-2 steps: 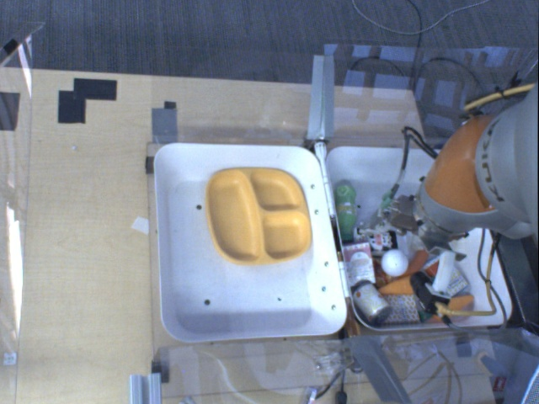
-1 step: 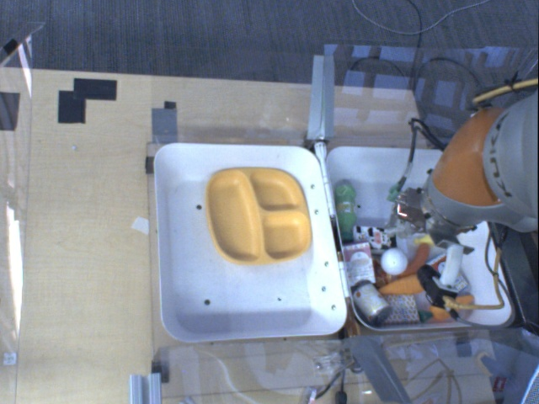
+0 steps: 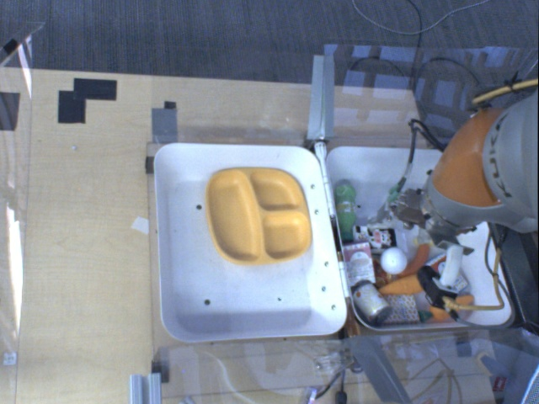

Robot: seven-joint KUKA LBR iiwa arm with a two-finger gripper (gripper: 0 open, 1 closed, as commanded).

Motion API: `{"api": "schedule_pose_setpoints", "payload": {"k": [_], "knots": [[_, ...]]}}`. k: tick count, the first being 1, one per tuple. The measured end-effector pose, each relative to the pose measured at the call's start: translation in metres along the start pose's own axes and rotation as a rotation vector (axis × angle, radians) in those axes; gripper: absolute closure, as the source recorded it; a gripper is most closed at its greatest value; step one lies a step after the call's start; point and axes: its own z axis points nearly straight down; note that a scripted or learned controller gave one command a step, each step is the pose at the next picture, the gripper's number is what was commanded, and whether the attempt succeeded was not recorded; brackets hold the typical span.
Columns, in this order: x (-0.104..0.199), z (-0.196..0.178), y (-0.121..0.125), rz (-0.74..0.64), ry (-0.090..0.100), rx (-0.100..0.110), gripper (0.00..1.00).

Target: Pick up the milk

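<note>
Closest to me in the right bin (image 3: pixel 497 316) there's a tin can (image 3: pixel 370 302) lying on its side, with a carrot (image 3: pixel 402 284) and a white ball (image 3: pixel 392 261) just behind it. The milk (image 3: pixel 360 265), what looks like a small carton, lies against the bin's left wall, between the can and a green bottle (image 3: pixel 345 199). The gripper (image 3: pixel 404 209) hangs over the clutter a bit right of the bottle, honestly can't tell if it's clenched or released. The left bin (image 3: pixel 181 301) has a yellow divided plate (image 3: pixel 257 214) in it.
</note>
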Motion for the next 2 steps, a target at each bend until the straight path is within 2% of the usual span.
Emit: {"api": "schedule_pose_setpoints", "payload": {"k": [1, 2], "knots": [[0.003, 0.015, -0.008, -0.198, 0.004, 0.003, 0.0], [-0.001, -0.002, -0.002, -0.198, -0.003, -0.014, 1.0]]}}
